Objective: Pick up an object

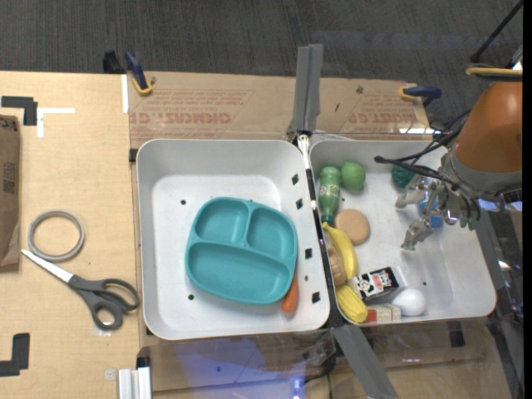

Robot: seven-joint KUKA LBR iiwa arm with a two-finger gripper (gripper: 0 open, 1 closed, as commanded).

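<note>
The right bin [465,306] holds several toy items. A green bottle [329,191] and a green ball [353,175] lie at its far left, with a tan round piece [353,225] below them. A yellow banana [344,263] runs along the left wall. A black and white carton [378,283] and a white egg [409,302] sit near the front. My gripper [410,220] hangs over the bin's bare right-hand floor, open, with nothing between its fingers. It is well to the right of the tan piece and above the egg.
The left bin [158,223] carries a teal divided plate [242,250] with an orange carrot [290,298] at its front right. Scissors [87,288] and a tape roll [56,234] lie on the bench to the left. A small dark teal thing [403,175] sits near the gripper's cables.
</note>
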